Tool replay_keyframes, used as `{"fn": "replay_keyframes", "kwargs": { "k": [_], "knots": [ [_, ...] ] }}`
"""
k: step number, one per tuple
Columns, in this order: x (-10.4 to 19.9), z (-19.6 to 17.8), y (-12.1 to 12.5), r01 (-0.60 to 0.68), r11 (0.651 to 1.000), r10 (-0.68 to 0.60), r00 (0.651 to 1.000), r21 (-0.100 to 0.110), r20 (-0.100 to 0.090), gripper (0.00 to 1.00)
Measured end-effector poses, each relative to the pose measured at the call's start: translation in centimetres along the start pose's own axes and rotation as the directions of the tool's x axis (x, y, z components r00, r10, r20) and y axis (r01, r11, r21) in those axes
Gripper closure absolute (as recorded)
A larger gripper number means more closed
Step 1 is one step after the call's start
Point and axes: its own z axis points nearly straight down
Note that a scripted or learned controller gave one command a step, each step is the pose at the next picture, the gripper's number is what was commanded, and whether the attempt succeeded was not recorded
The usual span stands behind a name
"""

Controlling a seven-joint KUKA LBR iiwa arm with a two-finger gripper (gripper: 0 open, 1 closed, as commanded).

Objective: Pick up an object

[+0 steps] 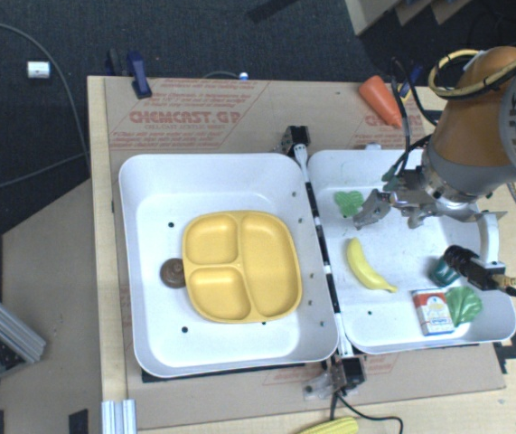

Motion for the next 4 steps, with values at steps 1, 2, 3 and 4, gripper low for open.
{"fn": "replay_keyframes", "kwargs": {
  "k": [1,2,3,4],
  "knots": [
    [-0.9,5.5,-0.7,0.000,1.000,0.000,1.000,0.000,-0.001,0.00],
    [-1.5,10.0,-0.9,0.001,1.000,-0.001,1.000,0.000,-0.002,0.00],
    [-1.1,10.0,-2.2,0.001,1.000,-0.001,1.000,0.000,-0.002,0.00],
    [-1.3,10.0,-3.7,0.001,1.000,-0.001,1.000,0.000,-0.002,0.00]
  ]
}}
